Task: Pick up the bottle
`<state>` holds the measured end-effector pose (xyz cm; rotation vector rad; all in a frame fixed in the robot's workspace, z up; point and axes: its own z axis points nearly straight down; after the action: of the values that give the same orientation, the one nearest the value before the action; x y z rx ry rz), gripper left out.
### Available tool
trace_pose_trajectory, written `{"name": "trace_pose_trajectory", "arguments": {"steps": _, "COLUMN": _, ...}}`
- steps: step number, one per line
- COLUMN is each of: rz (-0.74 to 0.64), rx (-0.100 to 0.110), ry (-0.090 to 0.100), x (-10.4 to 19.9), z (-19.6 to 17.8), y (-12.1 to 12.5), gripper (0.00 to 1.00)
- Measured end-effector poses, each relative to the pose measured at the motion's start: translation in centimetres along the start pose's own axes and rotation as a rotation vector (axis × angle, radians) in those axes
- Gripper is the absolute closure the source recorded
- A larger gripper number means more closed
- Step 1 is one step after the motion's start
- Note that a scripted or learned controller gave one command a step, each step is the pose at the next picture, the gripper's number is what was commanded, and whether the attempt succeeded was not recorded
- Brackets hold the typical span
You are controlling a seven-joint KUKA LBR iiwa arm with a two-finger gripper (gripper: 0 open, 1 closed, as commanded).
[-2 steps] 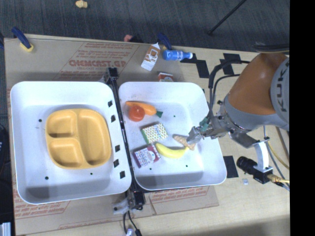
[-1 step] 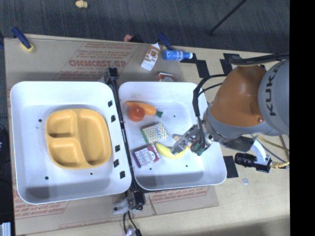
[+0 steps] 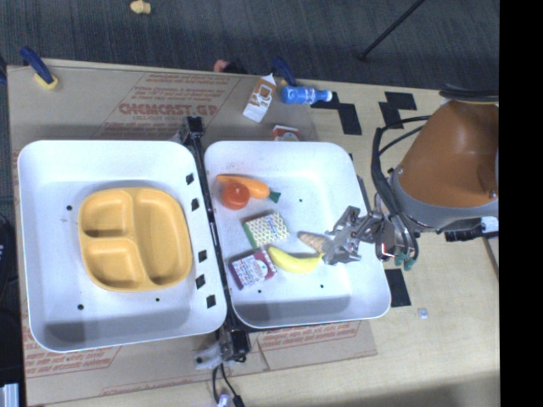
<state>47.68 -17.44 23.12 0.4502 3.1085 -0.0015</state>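
Jaws: I cannot tell their state as the gripper hangs low by the banana; the bottle lies outside the bins at twelve o'clock, so reaching there comes next

Smooth glossy plastic white bins sit on matt printed cardboard.
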Motion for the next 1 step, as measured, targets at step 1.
{"name": "trace_pose_trajectory", "arguments": {"steps": 1, "rz": -0.335, "rx": -0.001, "ry": 0.004, "x": -0.99, "z": 3.95, "y": -3.50, "gripper": 1.00}}
